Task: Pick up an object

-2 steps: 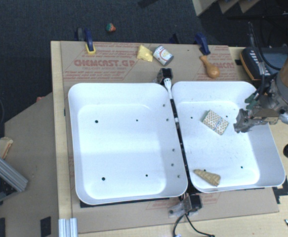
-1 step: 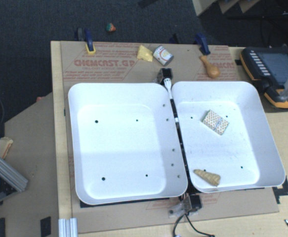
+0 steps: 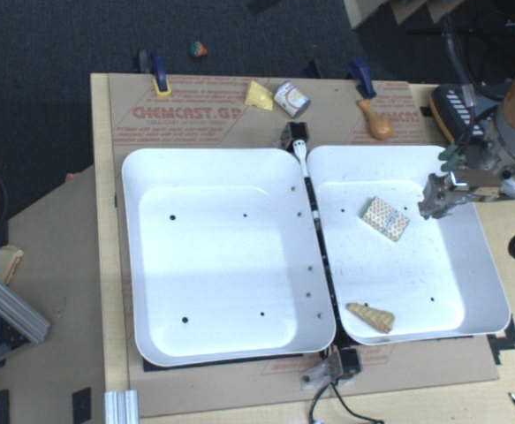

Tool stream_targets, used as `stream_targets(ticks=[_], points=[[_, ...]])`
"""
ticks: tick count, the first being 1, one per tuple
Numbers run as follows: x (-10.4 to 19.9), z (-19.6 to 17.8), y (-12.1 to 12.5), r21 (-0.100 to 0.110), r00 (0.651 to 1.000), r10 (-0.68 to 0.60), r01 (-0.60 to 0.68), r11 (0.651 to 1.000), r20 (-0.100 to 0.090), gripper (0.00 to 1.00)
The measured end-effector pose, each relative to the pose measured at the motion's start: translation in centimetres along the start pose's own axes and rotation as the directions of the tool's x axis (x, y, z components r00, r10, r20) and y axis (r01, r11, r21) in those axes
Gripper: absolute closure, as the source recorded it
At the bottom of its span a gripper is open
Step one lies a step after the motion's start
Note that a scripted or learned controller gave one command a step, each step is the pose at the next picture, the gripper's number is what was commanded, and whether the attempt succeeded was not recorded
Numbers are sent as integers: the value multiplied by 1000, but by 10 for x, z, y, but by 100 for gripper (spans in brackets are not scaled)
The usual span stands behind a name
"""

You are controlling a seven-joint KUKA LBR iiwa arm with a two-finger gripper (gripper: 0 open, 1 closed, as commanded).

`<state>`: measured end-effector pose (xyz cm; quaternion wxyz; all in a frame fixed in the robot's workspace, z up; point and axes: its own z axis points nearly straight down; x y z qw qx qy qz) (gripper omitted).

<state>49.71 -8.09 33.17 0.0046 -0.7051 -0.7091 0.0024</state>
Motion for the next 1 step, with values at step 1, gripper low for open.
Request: stream_targets(ticks=[1], points=[[-136,-23,-21,-15,1000,19,-19,1000,10,100]])
